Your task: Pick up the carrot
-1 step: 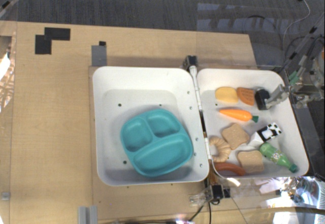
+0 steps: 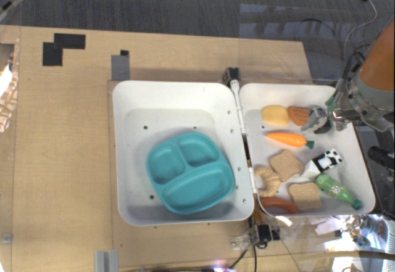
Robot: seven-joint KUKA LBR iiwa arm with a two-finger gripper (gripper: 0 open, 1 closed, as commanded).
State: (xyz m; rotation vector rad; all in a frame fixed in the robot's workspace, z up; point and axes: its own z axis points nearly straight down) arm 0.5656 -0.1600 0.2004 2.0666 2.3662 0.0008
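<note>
The carrot (image 2: 286,139) is orange with a green stub at its right end and lies flat in the upper middle of the right bin (image 2: 365,169). My gripper (image 2: 316,121) hovers just right of and slightly above the carrot's green end, close to a brown ridged food piece (image 2: 298,115). Its fingers look spread, with nothing between them. The orange-banded wrist reaches in from the right edge.
Around the carrot lie a yellow food piece (image 2: 275,115), two bread slices (image 2: 285,164) (image 2: 305,193), a black-and-white toy (image 2: 327,160), a green bottle (image 2: 336,189), a tan lumpy piece (image 2: 266,178) and a sausage (image 2: 281,205). A teal divided plate (image 2: 190,172) sits in the left bin (image 2: 122,141).
</note>
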